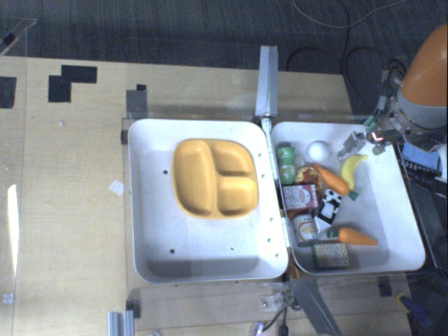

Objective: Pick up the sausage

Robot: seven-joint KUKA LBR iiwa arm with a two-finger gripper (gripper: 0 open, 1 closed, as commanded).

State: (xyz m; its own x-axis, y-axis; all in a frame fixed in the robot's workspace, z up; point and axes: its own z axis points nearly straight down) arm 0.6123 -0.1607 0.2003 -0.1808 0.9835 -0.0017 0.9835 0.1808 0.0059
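Note:
A small reddish-brown piece (306,176), which I take for the sausage, lies in the right bin (392,215) between a green bottle (285,161) and an orange carrot (330,179). It is partly covered by its neighbours. My gripper (364,148) hangs over the bin's far right part, just above a yellow banana (352,168) and to the right of the sausage. Its fingers stand open with nothing between them.
The right bin also holds a white ball (318,150), a red packet (299,197), a black-and-white item (329,205), a can (305,227), a second carrot (355,237) and a grey block (330,255). A yellow divided plate (213,177) sits in the left bin (154,208).

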